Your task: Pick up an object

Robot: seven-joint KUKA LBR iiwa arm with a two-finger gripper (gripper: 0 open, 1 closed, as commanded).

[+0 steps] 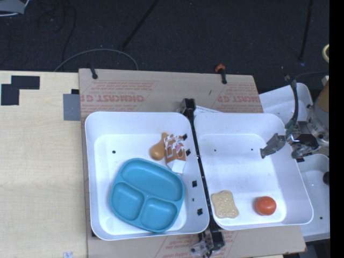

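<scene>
Plainly, the likeliest things to lift lie in the right bin: a small red ball-like object, perhaps a toy tomato, near the front right corner, and a pale slice-of-bread shape near the front left corner, well apart from it. The red object looks light, smooth and rounded, so I judge it could roll or squirt out of a two-finger pinch unless it is taken across its middle, straight from above. The bread shape lies flat and thin on the floor of the bin; it looks light and perhaps soft, and would need pinching across its narrower width, with the fingers reaching down past its edges.

The left bin holds a blue divided tray, broad, stiff and shallow, awkward for a narrow pinch except at its rim. Behind it, touching or just beside its far corner, sits a brown and white jumble; what it is made of, and whether it is one piece or several, is too small to tell.

The hand hovers at the right bin's right wall, well apart from both small objects, with nothing between its fingers. Whether those fingers are spread or pressed together I cannot tell; the dark parts merge with cable and wrist. The arm is cut off at the right edge. Both bins rest on a cardboard sheet on the bench.
</scene>
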